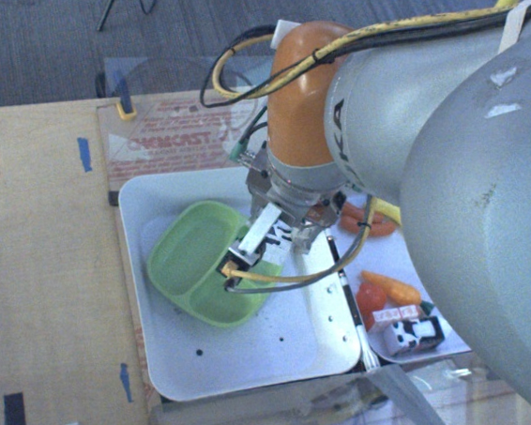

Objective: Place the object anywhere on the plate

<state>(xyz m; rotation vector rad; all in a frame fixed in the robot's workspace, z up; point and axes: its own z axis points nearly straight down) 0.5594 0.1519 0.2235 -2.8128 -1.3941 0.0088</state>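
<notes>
My arm (447,141) covers much of the right bin (391,258), and my gripper (291,230) hangs at the right rim of the green plate (191,262) in the left bin (224,353); if it grasps anything, I cannot tell. The orange and red toys (387,290) lie in the right bin, so I think I may release nothing, or drop beside the rim

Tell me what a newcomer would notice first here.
The big grey arm with its orange band looms in from the right, over both bins. Below it a bright green plate lies in the left bin; orange and red items lie in the right bin.
</notes>
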